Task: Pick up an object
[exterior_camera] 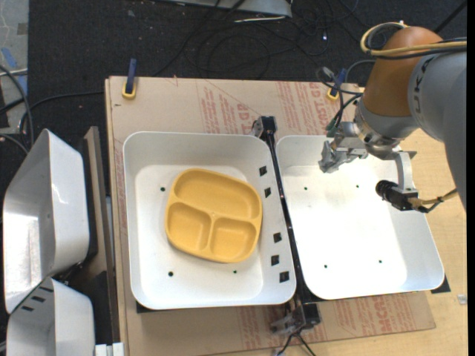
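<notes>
yellow tray [213, 215] in left bin [141, 221] — gripper [332, 159] well apart

The grey arm [438, 87] comes in from the right edge, elbow high, its orange band [397, 69] bulging just above the wrist. From there the wrist bends down and to the left, and the claw [335, 156] hangs low with its tips pointing downward, nothing visible between them.

Two white bins [148, 288] on bench. One yellow divided plate [214, 215], three compartments, in left bin. One gripper [332, 158].
</notes>
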Motion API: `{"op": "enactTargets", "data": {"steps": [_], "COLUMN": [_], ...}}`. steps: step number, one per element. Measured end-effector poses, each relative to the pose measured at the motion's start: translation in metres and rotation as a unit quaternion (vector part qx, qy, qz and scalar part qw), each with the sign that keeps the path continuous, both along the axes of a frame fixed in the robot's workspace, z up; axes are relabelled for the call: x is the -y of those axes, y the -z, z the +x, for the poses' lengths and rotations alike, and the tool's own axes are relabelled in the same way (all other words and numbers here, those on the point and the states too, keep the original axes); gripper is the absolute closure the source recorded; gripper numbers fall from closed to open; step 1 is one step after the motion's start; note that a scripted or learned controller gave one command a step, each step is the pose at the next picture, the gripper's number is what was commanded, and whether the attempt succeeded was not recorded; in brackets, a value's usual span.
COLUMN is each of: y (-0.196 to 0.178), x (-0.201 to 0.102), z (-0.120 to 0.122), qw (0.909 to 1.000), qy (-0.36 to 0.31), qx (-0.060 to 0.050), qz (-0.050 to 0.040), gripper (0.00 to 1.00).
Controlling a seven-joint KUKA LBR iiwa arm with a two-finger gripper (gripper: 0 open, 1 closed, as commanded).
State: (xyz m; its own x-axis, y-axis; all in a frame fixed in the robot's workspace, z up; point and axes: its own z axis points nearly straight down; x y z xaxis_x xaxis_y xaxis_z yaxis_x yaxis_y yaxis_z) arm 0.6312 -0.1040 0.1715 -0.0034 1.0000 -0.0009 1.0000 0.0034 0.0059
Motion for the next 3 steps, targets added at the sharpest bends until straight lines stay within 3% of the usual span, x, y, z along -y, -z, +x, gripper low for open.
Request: {"op": "enactTargets", "data": {"steps": [1,2,3], "y": [-0.062,-0.047,-0.039], "x": [0.0,0.0,-0.048], "z": [0.008,0.008,-0.019], "qw": [1.0,1.0,1.0], "qy": [-0.001,-0.001,-0.002], "qx": [0.001,-0.004,-0.005], "qz": [-0.0003,0.0001,0.0012], "gripper": [1.0,1.0,1.0]}}
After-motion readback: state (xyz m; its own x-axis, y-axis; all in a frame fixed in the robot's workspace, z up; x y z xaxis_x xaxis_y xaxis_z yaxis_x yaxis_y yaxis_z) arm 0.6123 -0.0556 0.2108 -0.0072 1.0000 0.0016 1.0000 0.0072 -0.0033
